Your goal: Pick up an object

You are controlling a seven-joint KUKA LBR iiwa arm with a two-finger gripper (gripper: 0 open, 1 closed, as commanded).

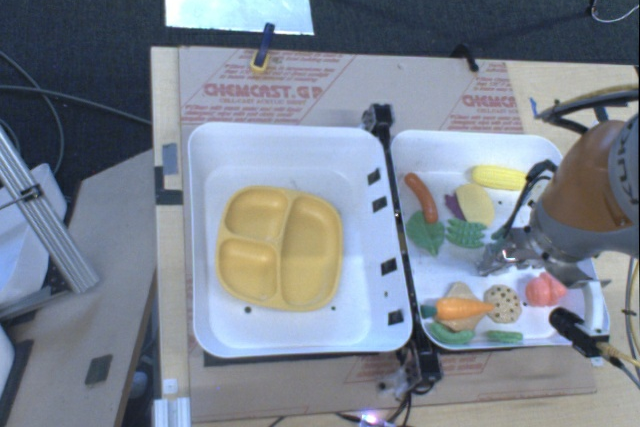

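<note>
Toy food, the stuff to be picked from, all sits in the right bin (420,147); the left bin (200,215) holds a yellow divided plate (281,246). Moving right: a red sausage (421,197), green leaf (426,235), carrot (463,309), cookie (501,303), corn (498,177). The gripper (497,258) hangs low over the bin's middle, just right of the leafy greens. I cannot tell whether it is parted or closed, and nothing visibly sits in it. Looks like the reaching-down step; next it needs to settle squarely over one piece.
</note>
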